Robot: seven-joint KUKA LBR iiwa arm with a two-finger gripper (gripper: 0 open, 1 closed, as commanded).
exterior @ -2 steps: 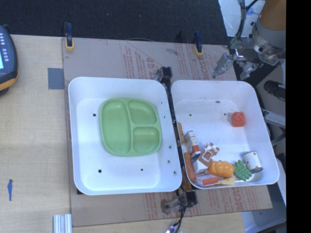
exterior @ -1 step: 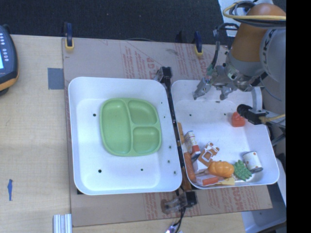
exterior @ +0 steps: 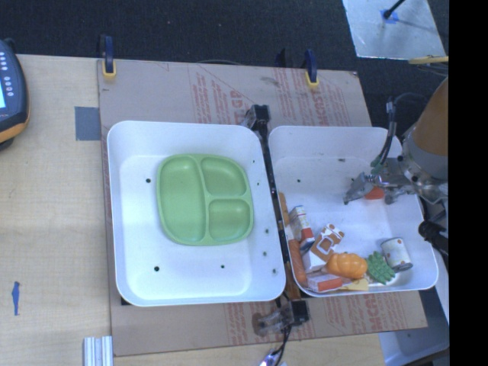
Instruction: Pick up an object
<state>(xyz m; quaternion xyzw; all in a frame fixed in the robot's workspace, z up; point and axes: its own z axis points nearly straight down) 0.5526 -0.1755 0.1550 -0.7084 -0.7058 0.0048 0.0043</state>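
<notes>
My gripper (exterior: 376, 191) hangs low over the upper right part of the right bin (exterior: 320, 147), with the grey arm and its orange band (exterior: 436, 124) coming in from the right. It is open, its two fingers (exterior: 355, 191) splayed left and right. A small orange-red object (exterior: 374, 194) lies between them on the bin floor; I cannot tell whether they touch it. More items crowd the bin's near side: an orange fruit (exterior: 347, 265), a green leafy piece (exterior: 379, 268), a small can (exterior: 395, 252), a brown-and-white toy (exterior: 328, 239) and a small bottle (exterior: 298, 220).
The left bin (exterior: 130, 265) holds a green divided plate (exterior: 204, 199). A thin black rod (exterior: 268, 181) runs along the gap between the bins. A red stick-like piece (exterior: 328, 284) lies at the right bin's front edge. A yellow-edged pendant (exterior: 9, 90) sits far left.
</notes>
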